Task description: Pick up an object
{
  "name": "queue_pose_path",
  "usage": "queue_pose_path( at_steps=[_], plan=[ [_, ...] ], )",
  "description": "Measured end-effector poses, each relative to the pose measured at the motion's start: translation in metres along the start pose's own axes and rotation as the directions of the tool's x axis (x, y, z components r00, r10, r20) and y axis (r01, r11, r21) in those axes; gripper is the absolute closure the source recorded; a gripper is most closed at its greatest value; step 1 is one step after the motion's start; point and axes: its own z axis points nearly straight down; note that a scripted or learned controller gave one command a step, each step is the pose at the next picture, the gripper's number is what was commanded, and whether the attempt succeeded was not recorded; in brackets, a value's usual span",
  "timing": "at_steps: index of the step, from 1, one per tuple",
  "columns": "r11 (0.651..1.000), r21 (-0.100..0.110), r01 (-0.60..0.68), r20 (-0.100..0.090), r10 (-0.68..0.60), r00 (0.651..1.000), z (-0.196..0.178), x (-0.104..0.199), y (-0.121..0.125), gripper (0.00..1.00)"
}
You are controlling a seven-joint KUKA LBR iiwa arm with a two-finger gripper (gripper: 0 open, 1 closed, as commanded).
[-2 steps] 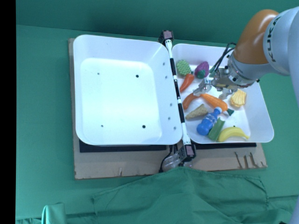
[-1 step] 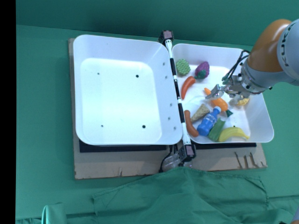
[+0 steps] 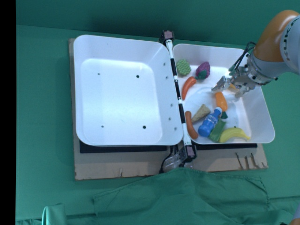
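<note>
Two metal fingers [image 3: 220,85] spreading wide on the grey gripper [image 3: 229,86], holding nothing, hovering just above the small orange plastic carrot [image 3: 221,100], lying near the blue plastic bottle [image 3: 209,122].

A brown cardboard sheet [image 3: 101,171] lies on green cloth [image 3: 42,125] (rumpled near the front edge).

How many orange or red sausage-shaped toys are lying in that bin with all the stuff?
3: one near the green ball, one along the bin's left wall, one below the gripper. More may hide beneath it.
</note>
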Motion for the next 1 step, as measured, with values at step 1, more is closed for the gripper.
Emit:
queue_pose_path(
  at_steps=[1],
  plan=[
    [1.000,0.000,0.001,0.002,-0.001,1.000,0.0009,0.0002,0.0414,0.00]
  ],
)
